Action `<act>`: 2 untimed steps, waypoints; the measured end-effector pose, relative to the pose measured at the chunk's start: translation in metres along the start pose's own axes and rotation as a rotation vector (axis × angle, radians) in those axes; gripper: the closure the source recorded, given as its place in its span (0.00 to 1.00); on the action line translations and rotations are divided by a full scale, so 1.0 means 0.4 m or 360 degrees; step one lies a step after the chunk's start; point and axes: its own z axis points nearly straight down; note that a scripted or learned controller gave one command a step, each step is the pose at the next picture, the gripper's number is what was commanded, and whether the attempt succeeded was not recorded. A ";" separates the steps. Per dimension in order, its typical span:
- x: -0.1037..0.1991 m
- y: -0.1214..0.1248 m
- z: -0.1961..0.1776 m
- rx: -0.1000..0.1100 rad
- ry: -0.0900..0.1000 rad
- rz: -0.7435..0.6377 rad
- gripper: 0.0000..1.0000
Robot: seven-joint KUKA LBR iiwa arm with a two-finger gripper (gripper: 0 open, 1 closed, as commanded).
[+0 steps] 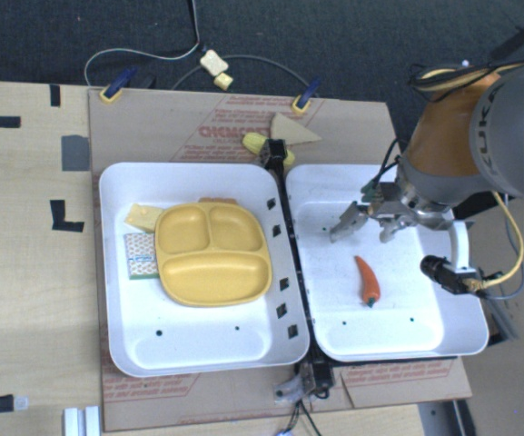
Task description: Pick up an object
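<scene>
Orange carrot [368, 281] lying in the right bin [430, 334], gripper [366, 227] hovering just above it with fingers spread wide and holding nothing, yellow tray [212, 252] in the left bin [189, 352], small packets [141, 243] beside it

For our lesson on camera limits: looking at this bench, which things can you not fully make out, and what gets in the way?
- Camera view: the blue-patterned card and the pale yellow piece are partly covered by the yellow divided tray.
- Camera view: the print on that card is too small to read.
- Camera view: the arm is cut off by the right edge.
- Camera view: the tool is too blurred to judge its grip; the carrot lies apart from it.
</scene>
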 end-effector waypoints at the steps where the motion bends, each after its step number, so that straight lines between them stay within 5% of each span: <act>1: -0.092 -0.082 0.232 -0.0028 -0.0006 0.0004 0.00; 2: -0.092 -0.075 0.192 -0.0036 -0.0013 0.0000 1.00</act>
